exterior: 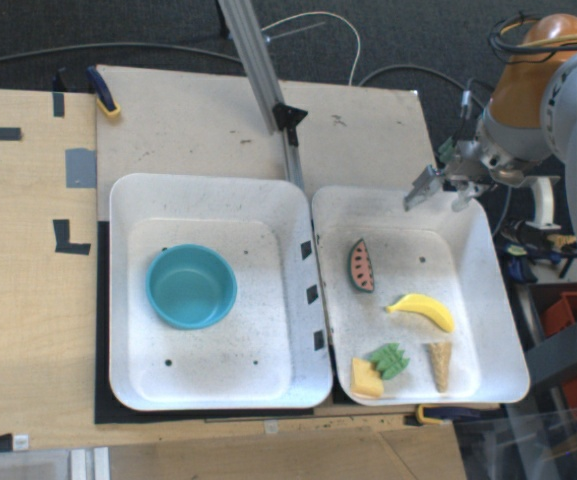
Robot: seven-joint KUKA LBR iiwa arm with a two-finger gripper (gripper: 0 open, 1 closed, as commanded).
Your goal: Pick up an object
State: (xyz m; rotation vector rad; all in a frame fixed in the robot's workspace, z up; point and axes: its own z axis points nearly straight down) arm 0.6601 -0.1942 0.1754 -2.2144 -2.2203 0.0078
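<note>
My end effector (438, 190) at right bin's upper right rim, fingers spread, nothing held. Yellow plastic banana (423, 310) lies below, long axis running left-right.

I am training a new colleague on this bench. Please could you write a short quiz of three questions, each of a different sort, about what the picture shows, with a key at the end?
1. True or false: the blue bowl lies in the same bin as the banana.
2. Multiple choice: which thing lies nearest the divide between the two bins? A) watermelon slice B) ice cream cone C) banana
3. Short answer: over which part of the right bin is the gripper?

Key
1. False: the bowl is alone in the left bin.
2. A
3. Its far right corner, with nothing between the fingers.
</note>
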